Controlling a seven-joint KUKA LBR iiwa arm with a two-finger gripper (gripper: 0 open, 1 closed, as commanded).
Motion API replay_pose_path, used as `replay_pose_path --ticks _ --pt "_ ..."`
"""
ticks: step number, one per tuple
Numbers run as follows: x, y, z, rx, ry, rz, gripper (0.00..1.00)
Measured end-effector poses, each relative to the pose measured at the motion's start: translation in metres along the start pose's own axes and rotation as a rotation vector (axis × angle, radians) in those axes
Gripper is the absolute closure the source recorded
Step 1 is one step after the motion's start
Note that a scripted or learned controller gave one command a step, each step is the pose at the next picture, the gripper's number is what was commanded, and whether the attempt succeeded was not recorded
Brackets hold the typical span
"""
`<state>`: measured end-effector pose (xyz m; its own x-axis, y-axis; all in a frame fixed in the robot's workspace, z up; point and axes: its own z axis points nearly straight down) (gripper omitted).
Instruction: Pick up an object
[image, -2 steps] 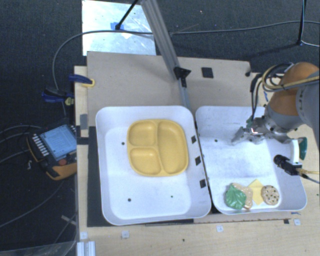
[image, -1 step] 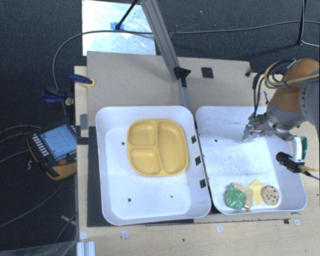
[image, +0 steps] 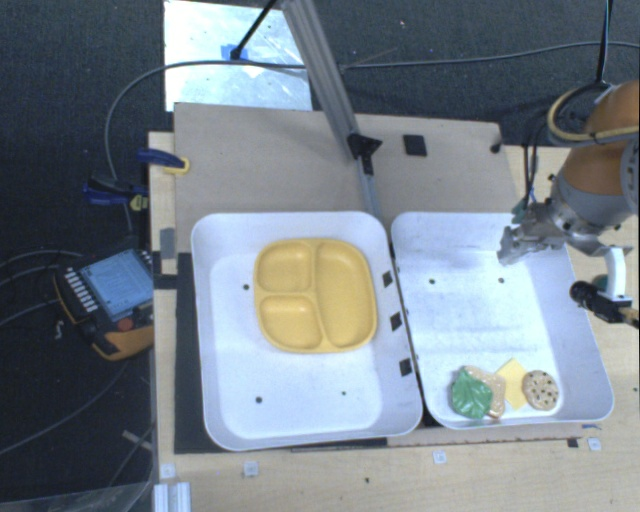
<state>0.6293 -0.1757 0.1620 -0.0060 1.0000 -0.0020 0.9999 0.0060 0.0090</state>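
Three small objects lie together in the near corner of the right bin (image: 470, 300): a green leafy piece (image: 470, 394), a yellow wedge (image: 512, 381) and a round brown cookie (image: 541, 389). My gripper (image: 514, 244) hangs over the far right part of that bin, well away from the objects, at the end of the grey and orange arm. Nothing shows beneath it but bare bin floor.
The left bin (image: 300, 410) holds a yellow divided plate (image: 315, 294) in its far half. A grey pole (image: 335, 90) slants down to the gap between the bins. A handheld device (image: 108, 295) and cables lie left of the bench.
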Motion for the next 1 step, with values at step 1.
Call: replay_pose_path --ticks 1 --pt "0.0015 0.0029 -0.0446 0.001 0.0 -0.001 1.0"
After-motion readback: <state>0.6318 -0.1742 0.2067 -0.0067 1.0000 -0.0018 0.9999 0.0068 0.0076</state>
